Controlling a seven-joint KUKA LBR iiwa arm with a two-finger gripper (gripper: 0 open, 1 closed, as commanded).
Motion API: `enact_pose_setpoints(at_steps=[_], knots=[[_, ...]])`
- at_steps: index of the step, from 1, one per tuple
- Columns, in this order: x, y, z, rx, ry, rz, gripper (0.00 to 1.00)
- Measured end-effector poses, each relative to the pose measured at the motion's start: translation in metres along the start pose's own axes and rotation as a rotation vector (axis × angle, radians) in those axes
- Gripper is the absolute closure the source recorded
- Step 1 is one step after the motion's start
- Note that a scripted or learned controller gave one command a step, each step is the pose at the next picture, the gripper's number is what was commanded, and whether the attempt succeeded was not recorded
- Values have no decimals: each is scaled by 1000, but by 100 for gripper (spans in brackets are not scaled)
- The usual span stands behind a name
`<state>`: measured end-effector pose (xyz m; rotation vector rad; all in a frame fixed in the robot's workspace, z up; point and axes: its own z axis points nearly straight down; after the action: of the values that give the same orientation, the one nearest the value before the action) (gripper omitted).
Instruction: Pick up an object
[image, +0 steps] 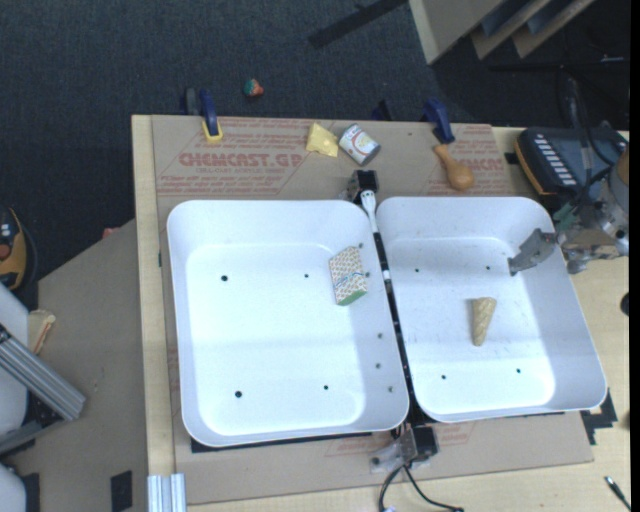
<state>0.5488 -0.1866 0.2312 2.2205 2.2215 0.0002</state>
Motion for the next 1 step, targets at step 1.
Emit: enact_pose_setpoints(at_steps=[1], knots=[[49,1,154,6,4,-3,0]])
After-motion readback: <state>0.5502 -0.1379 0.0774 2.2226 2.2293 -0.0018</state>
